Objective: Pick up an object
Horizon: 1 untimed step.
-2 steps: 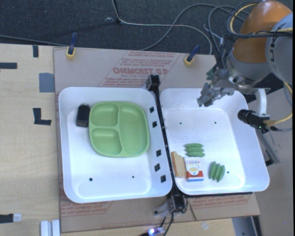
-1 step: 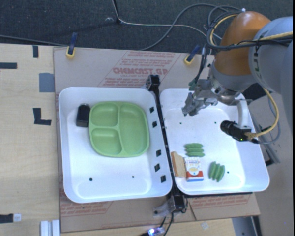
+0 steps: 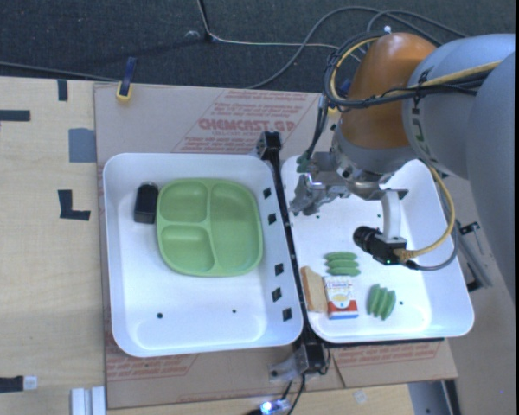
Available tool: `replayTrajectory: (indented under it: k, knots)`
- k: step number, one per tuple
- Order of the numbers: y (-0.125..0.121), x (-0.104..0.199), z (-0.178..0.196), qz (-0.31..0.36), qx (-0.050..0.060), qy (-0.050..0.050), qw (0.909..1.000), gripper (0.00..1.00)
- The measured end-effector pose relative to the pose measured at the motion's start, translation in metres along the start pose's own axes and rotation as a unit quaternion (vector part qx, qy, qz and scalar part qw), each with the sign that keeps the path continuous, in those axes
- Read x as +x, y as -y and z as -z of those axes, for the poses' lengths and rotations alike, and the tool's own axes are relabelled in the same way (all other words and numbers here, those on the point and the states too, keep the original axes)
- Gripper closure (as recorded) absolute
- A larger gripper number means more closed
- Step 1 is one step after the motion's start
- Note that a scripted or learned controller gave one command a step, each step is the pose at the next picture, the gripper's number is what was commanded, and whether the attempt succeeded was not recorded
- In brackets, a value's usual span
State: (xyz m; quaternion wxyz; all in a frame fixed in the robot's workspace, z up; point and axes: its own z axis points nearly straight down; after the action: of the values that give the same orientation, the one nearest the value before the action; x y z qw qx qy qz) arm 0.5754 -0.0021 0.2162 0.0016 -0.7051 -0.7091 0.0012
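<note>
Nearest, a small carton [image 3: 342, 300] and green pods [image 3: 341, 263] lie in the right bin [image 3: 445, 318]; the tool [image 3: 310, 193] hovers above. Its grip state cannot be told. It should descend squarely over one item.

both white bins [image 3: 121, 232] look like smooth, slightly glossy plastic. the green divided plate [image 3: 210, 226] is matt plastic with a soft sheen. the worktop [image 3: 26, 258] looks like pale, matt wood. brown cardboard [image 3: 242, 119] with red print lies under the bins. the arm's orange band [image 3: 389, 80] is glossy, its grey shell [image 3: 476, 76] smooth.
</note>
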Motion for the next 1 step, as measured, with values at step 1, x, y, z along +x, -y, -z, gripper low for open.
replayTrajectory:
  k: [1]
  knots:
    - [0.0239,0.0443,-0.0079,-0.001,0.0,0.0,1.0,1.0]
